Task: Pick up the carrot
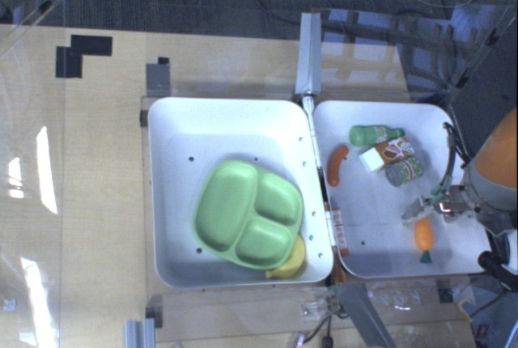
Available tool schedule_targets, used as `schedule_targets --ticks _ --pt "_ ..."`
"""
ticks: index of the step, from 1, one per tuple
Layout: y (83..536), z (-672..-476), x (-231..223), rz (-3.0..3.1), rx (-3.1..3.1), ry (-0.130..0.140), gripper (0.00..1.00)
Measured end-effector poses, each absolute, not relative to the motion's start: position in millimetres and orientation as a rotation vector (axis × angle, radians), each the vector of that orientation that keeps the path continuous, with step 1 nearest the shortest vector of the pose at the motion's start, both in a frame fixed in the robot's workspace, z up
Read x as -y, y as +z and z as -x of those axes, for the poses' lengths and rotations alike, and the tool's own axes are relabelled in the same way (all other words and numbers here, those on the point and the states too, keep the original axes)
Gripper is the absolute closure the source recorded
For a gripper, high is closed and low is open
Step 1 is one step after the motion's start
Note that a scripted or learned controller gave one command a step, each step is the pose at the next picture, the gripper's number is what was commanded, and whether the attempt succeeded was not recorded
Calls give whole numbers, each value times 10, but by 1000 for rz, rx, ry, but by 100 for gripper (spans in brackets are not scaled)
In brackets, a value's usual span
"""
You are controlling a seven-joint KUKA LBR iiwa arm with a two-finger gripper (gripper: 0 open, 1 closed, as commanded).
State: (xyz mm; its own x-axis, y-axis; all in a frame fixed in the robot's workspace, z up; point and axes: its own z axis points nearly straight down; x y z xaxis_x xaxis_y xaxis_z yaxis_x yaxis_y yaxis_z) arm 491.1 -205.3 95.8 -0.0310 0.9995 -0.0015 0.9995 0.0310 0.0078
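The carrot [423, 235] is small and orange with a green stub at its near end. It lies on the floor of the right bin [364, 237], near the front right corner. My gripper [426, 207] reaches in from the right and sits just behind the carrot, close above it. The view does not show anything held in it. The arm's orange band [498, 160] shows at the right edge.
Behind the gripper in the right bin lie a green bottle [374, 134], a brown can with a white label [396, 160] and a red-orange sausage [335, 164]. The left bin [186, 136] holds a green divided plate [249, 213] with a banana [291, 261] peeking out beneath it.
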Motion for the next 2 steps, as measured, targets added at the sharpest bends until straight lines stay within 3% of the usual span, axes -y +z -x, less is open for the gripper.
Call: schedule_targets --ticks 1,2 --pt "1074 -4941 2048 -2177 -2248 13 100" --pt "1919 -5276 1626 -2336 -2092 7 100"
